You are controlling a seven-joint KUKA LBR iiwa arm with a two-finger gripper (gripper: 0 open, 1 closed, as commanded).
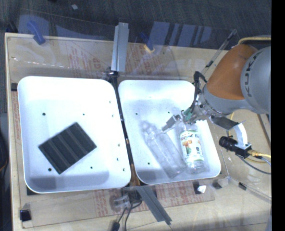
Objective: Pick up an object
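Hovering gripper (180, 119) in right bin (132, 95) | labelled bottle (192, 148) just below | grip state perhaps released, cannot tell

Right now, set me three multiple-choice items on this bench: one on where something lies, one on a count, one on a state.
1. Where does the dark ribbed slab lie?
A. In the left bin
B. In the right bin
C. On the bench outside both bins

2. How many clear bottles lie in the right bin?
A. None
B. Two
C. Four

3. How is the labelled bottle resting?
A. Standing upright on its base
B. Lying on its side
C. Lifted clear of the bin

Answers: 1 A, the slab sits on the floor of the left bin. 2 B, the labelled bottle and a plain clear bottle lie side by side. 3 B, its length runs along the bin floor, just below the gripper.
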